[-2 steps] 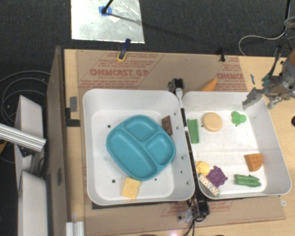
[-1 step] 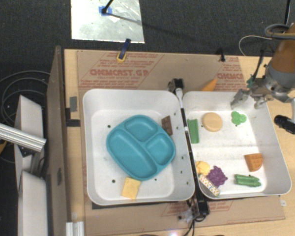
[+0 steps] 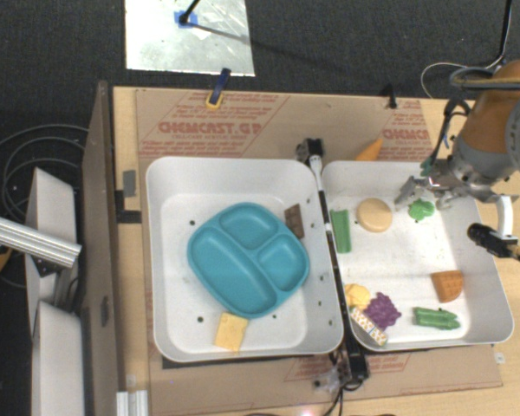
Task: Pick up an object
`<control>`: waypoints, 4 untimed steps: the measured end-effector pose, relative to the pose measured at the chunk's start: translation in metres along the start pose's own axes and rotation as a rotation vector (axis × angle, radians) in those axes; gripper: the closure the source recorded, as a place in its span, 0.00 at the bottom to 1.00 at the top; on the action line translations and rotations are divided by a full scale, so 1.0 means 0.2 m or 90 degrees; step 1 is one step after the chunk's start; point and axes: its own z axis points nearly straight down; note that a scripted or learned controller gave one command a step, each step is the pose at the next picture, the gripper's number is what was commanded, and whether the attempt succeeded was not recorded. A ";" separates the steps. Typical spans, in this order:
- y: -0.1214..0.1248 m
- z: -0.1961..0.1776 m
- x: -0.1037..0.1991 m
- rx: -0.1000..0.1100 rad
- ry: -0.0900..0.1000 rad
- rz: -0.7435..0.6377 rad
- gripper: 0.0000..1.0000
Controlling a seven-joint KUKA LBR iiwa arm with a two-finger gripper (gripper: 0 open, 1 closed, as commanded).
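Green toy veg (image 3: pixel 421 210) sits right at the claw (image 3: pixel 428 194), near the far edge of the right bin (image 3: pixel 481 271). Claw hangs low over it w/ prongs spread fairly wide, tips either side of the piece, not clamped on it. Looks like the approach for a grab, judging by that pose. Round tan bun (image 3: pixel 374 215) lies just beside, toward the bin's left wall, close enough to get bumped. Other picks wait at the near edge: purple grapes (image 3: pixel 382 309), green pod (image 3: pixel 436 318), orange wedge (image 3: pixel 448 285). Left bin (image 3: pixel 173 232) carries a teal tray (image 3: pixel 247 258), prob. too flat to pinch.
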 end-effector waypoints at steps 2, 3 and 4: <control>-0.02 0.09 0.11 -0.005 0.000 -0.005 0.00; 0.13 0.08 0.32 -0.008 -0.002 -0.004 0.00; 0.13 -0.05 0.29 -0.003 0.000 -0.001 0.00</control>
